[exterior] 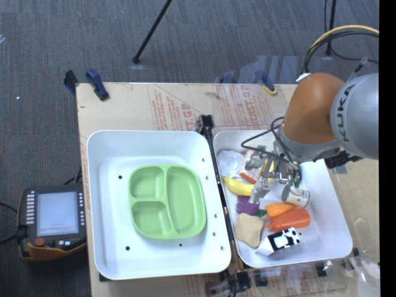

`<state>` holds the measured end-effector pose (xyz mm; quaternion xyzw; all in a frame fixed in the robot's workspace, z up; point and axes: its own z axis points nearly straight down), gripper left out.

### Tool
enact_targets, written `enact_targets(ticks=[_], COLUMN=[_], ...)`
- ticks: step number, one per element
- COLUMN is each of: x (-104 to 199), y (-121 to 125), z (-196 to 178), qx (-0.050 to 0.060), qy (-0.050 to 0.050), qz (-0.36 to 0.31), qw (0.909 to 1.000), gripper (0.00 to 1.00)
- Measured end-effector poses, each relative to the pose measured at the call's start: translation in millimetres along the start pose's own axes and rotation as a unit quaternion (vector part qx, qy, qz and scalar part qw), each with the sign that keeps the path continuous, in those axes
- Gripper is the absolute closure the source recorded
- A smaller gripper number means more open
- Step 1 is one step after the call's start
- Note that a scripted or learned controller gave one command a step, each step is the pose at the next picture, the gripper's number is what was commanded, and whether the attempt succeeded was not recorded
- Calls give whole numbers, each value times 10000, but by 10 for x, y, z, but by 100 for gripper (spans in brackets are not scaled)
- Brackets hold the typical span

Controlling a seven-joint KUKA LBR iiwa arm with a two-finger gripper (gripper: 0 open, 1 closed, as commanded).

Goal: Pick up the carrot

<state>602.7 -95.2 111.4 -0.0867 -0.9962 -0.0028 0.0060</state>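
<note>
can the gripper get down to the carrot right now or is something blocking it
Probably yes. The gripper hangs just above the carrot, whose top looks uncovered, though a red item and a small can crowd its sides.

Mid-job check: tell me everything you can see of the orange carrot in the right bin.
The orange carrot looks like a smooth plastic toy, short and tapered, with a small green tip at its left end. It lies on its side on the floor of the right white bin, running roughly left to right. It rests against the longer red-orange sausage-shaped toy just below it. The gripper hangs just above and left of it; the carrot is not between its fingers.
</note>
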Motion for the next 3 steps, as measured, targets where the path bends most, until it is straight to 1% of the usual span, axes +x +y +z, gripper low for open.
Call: enact_targets(ticks=[1,2,3], x=[672,647,1246], y=[-197,-168,-223], z=[180,72,-285], qx=[20,16,23], qy=[-47,-78,-62], qz=[-745,-778,-891], qw=[9972,9969,9960], gripper=[0,100,100])
